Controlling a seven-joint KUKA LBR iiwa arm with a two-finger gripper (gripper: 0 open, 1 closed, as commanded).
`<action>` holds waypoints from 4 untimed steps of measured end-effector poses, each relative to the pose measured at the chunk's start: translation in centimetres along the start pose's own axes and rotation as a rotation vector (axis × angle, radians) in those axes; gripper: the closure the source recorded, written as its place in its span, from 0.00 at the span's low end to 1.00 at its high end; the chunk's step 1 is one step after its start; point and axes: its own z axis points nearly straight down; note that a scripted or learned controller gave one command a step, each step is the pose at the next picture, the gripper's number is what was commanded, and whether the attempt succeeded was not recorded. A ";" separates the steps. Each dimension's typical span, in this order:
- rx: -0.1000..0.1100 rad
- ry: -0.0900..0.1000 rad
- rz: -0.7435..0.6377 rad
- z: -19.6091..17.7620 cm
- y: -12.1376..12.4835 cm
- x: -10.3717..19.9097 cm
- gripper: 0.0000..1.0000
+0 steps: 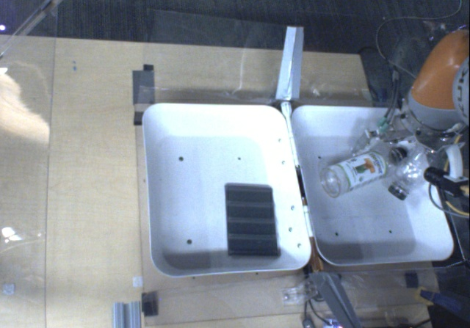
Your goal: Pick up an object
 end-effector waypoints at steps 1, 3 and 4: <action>-0.007 -0.001 -0.267 1.2 -2.8 0.8 0.00; -0.009 -0.001 -0.469 1.3 -6.1 1.5 0.00; -0.018 -0.004 -0.470 0.0 -5.7 1.7 1.00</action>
